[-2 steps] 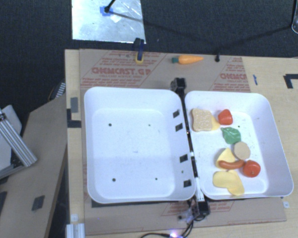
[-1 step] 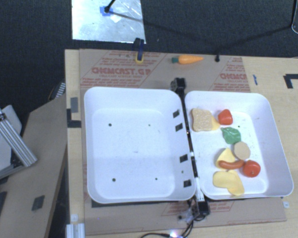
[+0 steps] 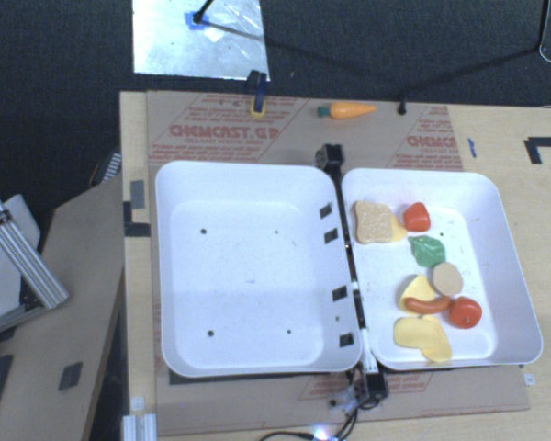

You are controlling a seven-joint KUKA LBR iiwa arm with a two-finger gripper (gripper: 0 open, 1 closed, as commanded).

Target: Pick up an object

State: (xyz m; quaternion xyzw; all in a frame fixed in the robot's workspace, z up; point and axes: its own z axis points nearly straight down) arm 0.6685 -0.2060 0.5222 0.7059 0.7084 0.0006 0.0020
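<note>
The right bin [image 3: 505, 246] holds several toy foods. A slice of bread [image 3: 375, 221] lies at its upper left, with a small red tomato [image 3: 416, 216] beside it. Below them sit a green leaf piece [image 3: 427, 249], a round tan-and-grey piece [image 3: 446, 278], a sausage [image 3: 425, 305] on a yellow piece [image 3: 417, 289], a second red tomato [image 3: 466, 312] and a pale yellow piece [image 3: 422, 335] near the front.
The left bin [image 3: 248, 269] adjoins the right one along a black hinged divider [image 3: 344, 246]. An orange toy carrot [image 3: 346, 111] lies on the cardboard behind the bins. A yellow-and-blue clip [image 3: 257, 95] and a shiny metal sheet [image 3: 199, 26] lie farther back.
</note>
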